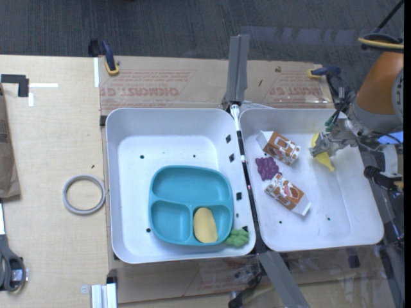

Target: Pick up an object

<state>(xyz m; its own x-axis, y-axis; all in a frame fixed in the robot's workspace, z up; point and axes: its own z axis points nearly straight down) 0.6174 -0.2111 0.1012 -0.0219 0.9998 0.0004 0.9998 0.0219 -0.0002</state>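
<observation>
Over the right bin [359, 236], near its upper right corner, the end effector [324, 147] hangs low on the grey arm with the orange band [376, 85]. A small yellow object [325, 162] sits directly at its tip, touching or nearly touching it; whether that object is actually between the fingers cannot be told, and whether the end effector is apart or together cannot be told either, since its tip is small and blurred against the white floor of the bin.

Left of the end effector, in the same bin, lie two brown-and-white cartons: the upper carton [280, 147] near the bin's top left, close beside the end effector, and the lower carton [287, 195] further toward the middle. Between them, against the bin's left wall, rests a purple grape bunch [266, 167].

Across the divider, the left bin [128, 172] holds a teal divided plate [186, 191] with a yellow oval piece [205, 225] in its lower right compartment. A green leafy item [238, 237] lies just beside the plate's lower right corner. On the desk [45, 159] well left of both bins sits a ring of tape [84, 194].
</observation>
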